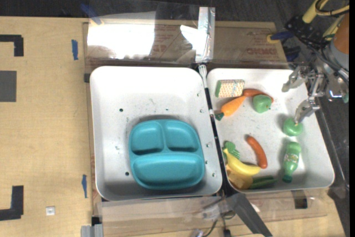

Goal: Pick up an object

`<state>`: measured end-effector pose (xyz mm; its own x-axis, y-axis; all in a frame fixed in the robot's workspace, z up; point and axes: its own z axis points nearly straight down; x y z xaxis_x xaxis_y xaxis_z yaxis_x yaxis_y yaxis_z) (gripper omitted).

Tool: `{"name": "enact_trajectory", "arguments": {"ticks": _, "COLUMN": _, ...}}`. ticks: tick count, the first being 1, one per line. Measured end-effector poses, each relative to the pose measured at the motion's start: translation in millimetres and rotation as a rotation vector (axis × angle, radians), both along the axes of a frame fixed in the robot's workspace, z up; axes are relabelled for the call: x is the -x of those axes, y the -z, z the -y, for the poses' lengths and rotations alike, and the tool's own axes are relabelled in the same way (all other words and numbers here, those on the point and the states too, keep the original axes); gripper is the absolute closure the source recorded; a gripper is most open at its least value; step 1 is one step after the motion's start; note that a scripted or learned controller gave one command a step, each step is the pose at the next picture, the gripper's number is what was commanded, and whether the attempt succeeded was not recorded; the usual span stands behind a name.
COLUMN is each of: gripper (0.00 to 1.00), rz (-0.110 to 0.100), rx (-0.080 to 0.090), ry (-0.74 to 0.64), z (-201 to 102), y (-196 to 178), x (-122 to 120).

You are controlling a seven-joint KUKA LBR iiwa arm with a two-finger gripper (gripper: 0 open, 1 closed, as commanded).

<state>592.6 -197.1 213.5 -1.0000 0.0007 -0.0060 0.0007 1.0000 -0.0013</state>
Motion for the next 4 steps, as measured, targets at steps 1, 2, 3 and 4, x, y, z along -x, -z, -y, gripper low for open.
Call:
{"name": "enact_trajectory", "arguments": {"ticks": 1, "gripper": 0.0, "rz": 0.003, "rx": 0.001, "ry": -0.004, "z": -6.3, "y": 116.3, "x": 22.1}}
{"name": "enact_trajectory", "arguments": {"ticks": 2, "gripper": 0.0, "rz": 0.004, "rx": 0.001, "ry": -0.031, "z": -46.6, "y": 124.4, "x": 96.5}}
{"name": "enact_trajectory", "arguments": {"ticks": 3, "gripper": 0.0, "rz": 0.009, "rx": 0.003, "ry": -0.126, "z": -89.2, "y": 123.6, "x": 105.6}}
{"name": "enact_trajectory", "arguments": {"ticks": 4, "gripper": 0.0, "rz": 0.011, "rx": 0.007, "ry": -0.241, "z": -97.9, "y": 123.4, "x": 98.6}}
